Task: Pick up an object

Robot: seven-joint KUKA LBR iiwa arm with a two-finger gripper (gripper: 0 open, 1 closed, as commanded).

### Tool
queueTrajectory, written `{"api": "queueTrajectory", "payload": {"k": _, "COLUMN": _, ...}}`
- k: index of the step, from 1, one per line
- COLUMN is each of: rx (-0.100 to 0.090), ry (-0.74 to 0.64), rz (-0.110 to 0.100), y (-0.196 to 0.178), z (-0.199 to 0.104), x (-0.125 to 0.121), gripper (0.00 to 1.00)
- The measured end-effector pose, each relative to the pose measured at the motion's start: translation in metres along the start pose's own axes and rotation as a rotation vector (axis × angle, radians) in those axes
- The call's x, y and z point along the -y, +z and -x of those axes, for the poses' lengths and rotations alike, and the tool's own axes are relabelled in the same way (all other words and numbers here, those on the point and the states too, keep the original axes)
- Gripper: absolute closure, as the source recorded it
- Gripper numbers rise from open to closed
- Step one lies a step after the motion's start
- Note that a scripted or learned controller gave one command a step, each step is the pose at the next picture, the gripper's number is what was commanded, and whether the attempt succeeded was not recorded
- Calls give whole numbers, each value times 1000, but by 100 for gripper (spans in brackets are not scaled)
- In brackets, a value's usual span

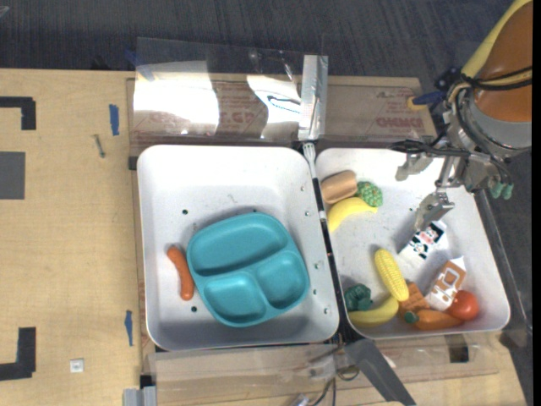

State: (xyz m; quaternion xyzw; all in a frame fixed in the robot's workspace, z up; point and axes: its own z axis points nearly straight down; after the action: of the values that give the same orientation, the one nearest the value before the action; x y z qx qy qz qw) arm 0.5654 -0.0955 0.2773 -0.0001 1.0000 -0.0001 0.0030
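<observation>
Floor [254,7] up top is dark grey carpet with a fine ribbed texture, and the bench [59,252] is plain light wood with a few black tape marks [21,112] and little blue tape bits [114,118] stuck on it. Behind the bins there's a clear plastic sheet [220,100] catching a big white glare from overhead light, with brown cardboard [372,112] under it that has red lettering too blurry to read.

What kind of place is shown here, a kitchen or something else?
Probably a robot test bench, not a kitchen: two shallow white plastic bins on cardboard, plastic toy food such as a yellow corn cob, and a grey robot arm's claw above them.
</observation>
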Motion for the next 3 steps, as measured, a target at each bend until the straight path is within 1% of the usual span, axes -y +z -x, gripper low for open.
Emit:
{"api": "queueTrajectory", "payload": {"k": 1, "rx": -9, "ry": -205, "rz": 3, "y": 142, "z": -15, "x": 45, "gripper": 0}}
{"api": "queueTrajectory", "payload": {"k": 2, "rx": 8, "ry": -136, "rz": -2, "y": 187, "z": -61, "x": 22, "gripper": 0}}
{"api": "queueTrajectory", "payload": {"k": 3, "rx": 4, "ry": -41, "rz": 1, "y": 189, "z": 60, "x": 20, "gripper": 0}}
